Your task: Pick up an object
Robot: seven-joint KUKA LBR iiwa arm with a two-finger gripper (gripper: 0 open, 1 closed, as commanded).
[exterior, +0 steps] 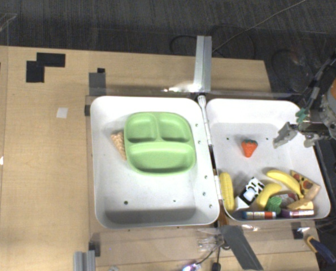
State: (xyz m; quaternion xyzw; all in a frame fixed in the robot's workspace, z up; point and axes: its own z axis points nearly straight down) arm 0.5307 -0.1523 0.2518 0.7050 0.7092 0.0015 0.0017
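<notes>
The desk (43, 168) bears two white bins. The right bin (258, 114) holds a strawberry (249, 147) alone mid-floor, well apart from the bananas (278, 185), corn (227, 189) and markers (269, 214) crowded at the near wall. The tool (295, 133), prongs apart and empty, hangs at the right rim; the strawberry looks the cleanest pick. The left bin (111, 196) carries a green tray (158, 141).

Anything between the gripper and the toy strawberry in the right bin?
No. In the camera view, bare white bin floor separates the gripper from the strawberry; the bananas lie lower, off that line.
</notes>
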